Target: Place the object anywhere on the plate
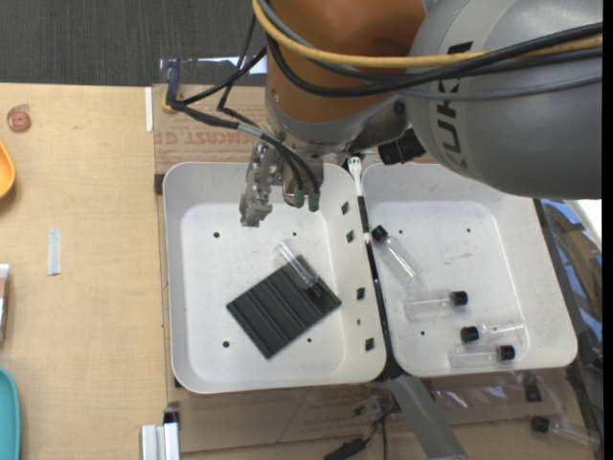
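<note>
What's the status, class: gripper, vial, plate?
Gripper above left bin, nothing seen between its fingers. One vial lies on the black ridged plate. Four more vials in right bin.

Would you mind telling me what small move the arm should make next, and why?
Probably lift the gripper straight up and away. A clear vial already lies across the upper edge of the dark plate in the left bin, its capped end on the plate, and the gripper hangs apart from it, up and to the left.
</note>
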Action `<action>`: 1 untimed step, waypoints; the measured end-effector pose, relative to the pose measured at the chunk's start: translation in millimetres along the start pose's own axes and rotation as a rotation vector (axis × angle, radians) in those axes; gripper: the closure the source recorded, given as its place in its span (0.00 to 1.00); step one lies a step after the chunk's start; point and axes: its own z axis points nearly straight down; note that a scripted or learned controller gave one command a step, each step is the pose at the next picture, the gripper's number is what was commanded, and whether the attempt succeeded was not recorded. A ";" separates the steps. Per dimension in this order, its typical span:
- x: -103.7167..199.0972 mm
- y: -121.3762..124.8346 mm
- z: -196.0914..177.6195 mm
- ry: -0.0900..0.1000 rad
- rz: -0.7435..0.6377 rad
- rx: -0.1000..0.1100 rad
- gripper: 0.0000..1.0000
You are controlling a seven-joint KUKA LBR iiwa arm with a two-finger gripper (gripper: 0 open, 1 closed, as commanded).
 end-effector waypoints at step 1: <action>-2.3 -0.5 16.7 0.001 -0.336 0.000 1.00</action>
